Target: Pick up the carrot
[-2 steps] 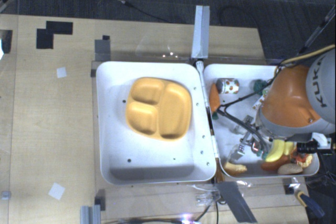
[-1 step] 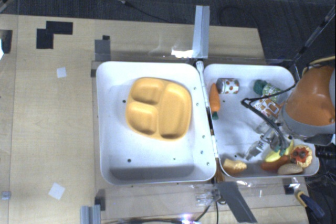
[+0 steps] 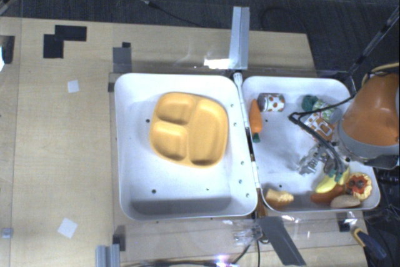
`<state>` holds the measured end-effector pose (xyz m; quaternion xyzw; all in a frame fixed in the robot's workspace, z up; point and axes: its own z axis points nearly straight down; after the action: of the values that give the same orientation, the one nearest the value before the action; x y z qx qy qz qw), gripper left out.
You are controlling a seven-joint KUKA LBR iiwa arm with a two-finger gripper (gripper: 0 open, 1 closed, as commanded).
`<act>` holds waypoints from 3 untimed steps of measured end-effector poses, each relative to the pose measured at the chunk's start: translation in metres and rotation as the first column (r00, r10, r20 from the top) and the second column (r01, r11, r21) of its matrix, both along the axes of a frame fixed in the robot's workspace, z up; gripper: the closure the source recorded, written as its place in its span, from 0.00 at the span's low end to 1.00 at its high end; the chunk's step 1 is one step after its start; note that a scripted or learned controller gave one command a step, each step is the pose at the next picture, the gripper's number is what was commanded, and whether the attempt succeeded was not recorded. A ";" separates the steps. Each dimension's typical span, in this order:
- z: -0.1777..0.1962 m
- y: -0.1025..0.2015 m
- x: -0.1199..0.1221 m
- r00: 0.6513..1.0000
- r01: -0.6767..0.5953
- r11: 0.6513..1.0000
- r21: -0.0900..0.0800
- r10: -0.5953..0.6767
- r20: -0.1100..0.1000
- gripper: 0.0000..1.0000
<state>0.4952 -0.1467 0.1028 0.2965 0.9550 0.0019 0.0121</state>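
clearly the gripper (image 3: 310, 162) hangs bare in the right bin (image 3: 282, 146), its fingers a little apart around nothing. the carrot (image 3: 255, 117) lies well off, against the wall toward the yellow tray (image 3: 189, 129); approach from above, fingers astride its width, clear of the can (image 3: 270, 102).

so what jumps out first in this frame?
The yellow three-compartment plate in the middle of the left bin. Next, the arm's orange band over the right bin, its pincer low among the toy food. The carrot lies apart, along that bin's left wall.
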 end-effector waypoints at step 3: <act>-0.007 0.060 0.011 0.972 0.235 0.972 0.005 -0.235 -0.018 1.00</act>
<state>0.5057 -0.0868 0.0956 0.4074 0.9133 0.0015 0.0029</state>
